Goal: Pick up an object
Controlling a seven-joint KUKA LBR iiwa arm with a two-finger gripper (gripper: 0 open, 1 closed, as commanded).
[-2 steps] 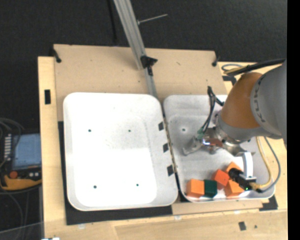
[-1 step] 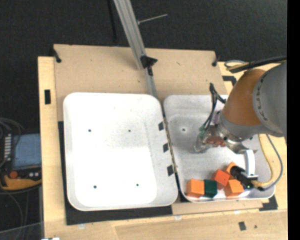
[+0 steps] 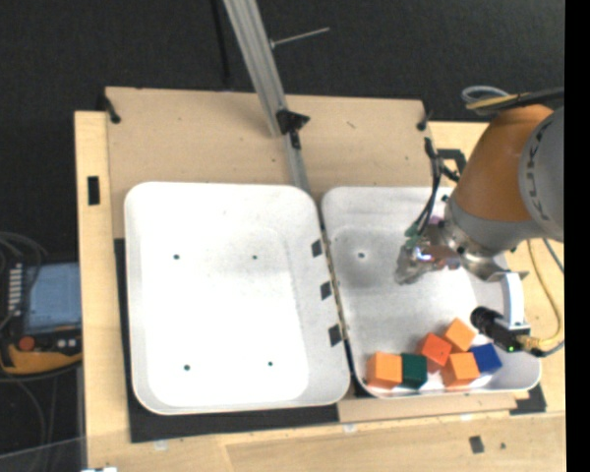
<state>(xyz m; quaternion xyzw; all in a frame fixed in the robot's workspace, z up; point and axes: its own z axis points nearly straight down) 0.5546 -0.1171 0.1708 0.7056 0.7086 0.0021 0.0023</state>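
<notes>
Arm [image 3: 506,180] came in from the right, orange band over the wrist, and hung above the right bin [image 3: 374,229]. Gripper [image 3: 413,264] sat over the bin's middle, toward its right side, above bare white floor. Too blurred and small to tell its state, and nothing visibly held.

Blocks were all bunched along the near edge of the right bin, well apart from the gripper: orange block [image 3: 384,369] at the left of the row, dark green block [image 3: 414,370] touching it, a red-orange block [image 3: 437,348] just behind, two more orange blocks [image 3: 460,334] [image 3: 462,367] further right, and a blue block [image 3: 487,358] at the right end. They looked packed together, several touching.

Left bin [image 3: 226,293] lay beside it, rims meeting in the middle. A slanted metal rail [image 3: 261,57] ran from the top down to the bins' junction
</notes>
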